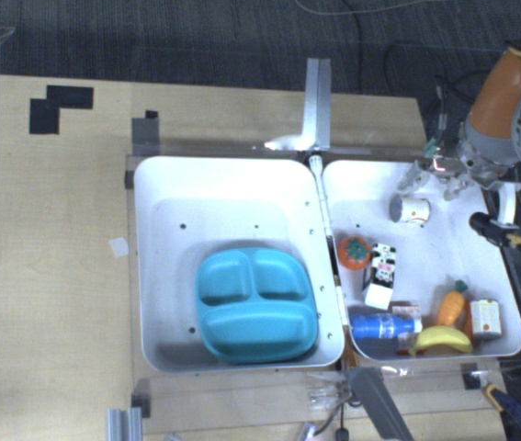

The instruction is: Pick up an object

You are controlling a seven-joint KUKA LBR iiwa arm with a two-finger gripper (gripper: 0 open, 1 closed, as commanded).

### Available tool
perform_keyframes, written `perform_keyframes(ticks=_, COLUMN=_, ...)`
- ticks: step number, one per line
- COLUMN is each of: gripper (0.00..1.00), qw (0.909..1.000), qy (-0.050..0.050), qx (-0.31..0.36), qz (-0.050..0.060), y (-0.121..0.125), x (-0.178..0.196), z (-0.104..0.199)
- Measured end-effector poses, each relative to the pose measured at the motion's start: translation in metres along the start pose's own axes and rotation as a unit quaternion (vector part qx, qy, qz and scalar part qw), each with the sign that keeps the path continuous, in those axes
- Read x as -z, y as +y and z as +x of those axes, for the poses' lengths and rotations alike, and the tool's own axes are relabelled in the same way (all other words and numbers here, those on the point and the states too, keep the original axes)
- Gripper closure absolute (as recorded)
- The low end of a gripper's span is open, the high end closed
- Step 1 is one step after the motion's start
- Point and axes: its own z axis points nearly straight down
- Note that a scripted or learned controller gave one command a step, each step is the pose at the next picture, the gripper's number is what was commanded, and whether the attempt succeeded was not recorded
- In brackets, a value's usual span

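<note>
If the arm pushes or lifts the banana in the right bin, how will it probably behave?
The banana is curved and smooth, so it would probably pivot or slide when pushed, not roll. It lies against the bin front wall beside the bottle and carrot, so neighbours may shift too. It looks light, possibly a plastic toy.

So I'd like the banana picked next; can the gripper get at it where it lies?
Probably yes: the banana lies on top at the right bin's near edge, uncovered, though a carrot crowds it.

A small white cup-like object [413,209] with a brownish open end is seen on its side near the right bin's back wall.
</note>
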Motion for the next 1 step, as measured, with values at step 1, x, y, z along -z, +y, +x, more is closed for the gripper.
perform_keyframes(ticks=1, gripper=1.00, qw=1.0000, qy=-0.003, qx=0.004, qz=-0.005, y=0.0020, x=0.0091, z=0.0008)
